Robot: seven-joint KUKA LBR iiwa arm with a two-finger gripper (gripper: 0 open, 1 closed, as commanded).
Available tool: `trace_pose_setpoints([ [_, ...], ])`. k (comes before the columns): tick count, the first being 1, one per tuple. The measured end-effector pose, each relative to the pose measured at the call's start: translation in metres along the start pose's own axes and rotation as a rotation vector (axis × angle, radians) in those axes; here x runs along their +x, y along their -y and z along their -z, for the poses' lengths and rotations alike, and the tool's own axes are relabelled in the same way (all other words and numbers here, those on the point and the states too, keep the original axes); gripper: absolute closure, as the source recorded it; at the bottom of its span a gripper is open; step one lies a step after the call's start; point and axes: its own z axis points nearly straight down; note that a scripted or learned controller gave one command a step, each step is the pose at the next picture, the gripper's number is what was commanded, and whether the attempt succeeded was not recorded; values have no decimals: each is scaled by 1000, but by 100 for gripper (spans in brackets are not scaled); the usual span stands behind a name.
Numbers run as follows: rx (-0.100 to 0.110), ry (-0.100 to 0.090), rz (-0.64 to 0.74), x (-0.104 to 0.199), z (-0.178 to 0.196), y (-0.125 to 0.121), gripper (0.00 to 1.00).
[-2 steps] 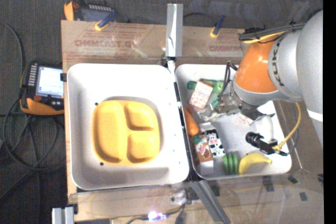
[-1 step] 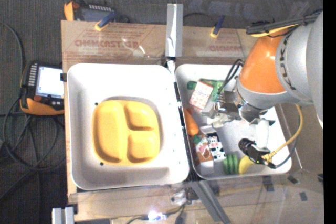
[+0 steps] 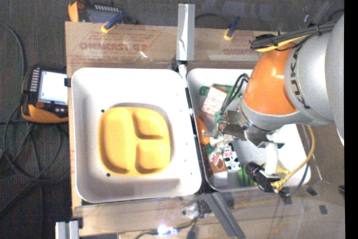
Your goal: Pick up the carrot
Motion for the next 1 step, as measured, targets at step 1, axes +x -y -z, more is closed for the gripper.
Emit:
trace_pose_setpoints([
  [1, 2, -1, -129, 36, -5, 5, 100],
])
